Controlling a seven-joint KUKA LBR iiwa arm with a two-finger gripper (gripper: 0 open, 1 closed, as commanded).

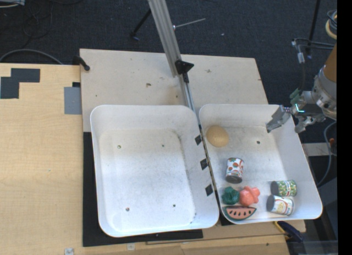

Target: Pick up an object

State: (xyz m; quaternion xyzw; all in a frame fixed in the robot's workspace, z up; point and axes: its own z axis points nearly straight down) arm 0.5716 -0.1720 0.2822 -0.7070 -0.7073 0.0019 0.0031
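Stage: early, by my reading; nothing is lifted, and every candidate object lies on the floor of the right bin (258,117).
Arm: the grey arm with its orange band enters from the right; the gripper (287,117) sits over the upper right rim of the right bin, above the bin's bare corner.
Jaws: two dark fingers are visible, spread apart with nothing between them; they look wide and unloaded.
Tan ball: a round tan ball (217,136) rests near the bin's left wall, well apart from the gripper.
Tomato can: a small can with red fruit on its label (234,169) stands below the ball, toward the bin's middle.
Green toy: a dark green lumpy toy (230,195) lies touching or just beside an orange-red toy (249,195).
Watermelon slice: a toy watermelon slice (240,212) lies at the bin's lower rim, just under those two.
Green can: a can with a green label (284,188) lies on its side near the right wall.
Yellow can: a can with a yellow and white label (280,205) lies just below it.
Left bin: the left bin (143,172) shows a white speckled floor.
Surface: the pale surface (132,77) carries both bins.
Left to do: choosing an object, descending, closing and lifting all seem to remain.
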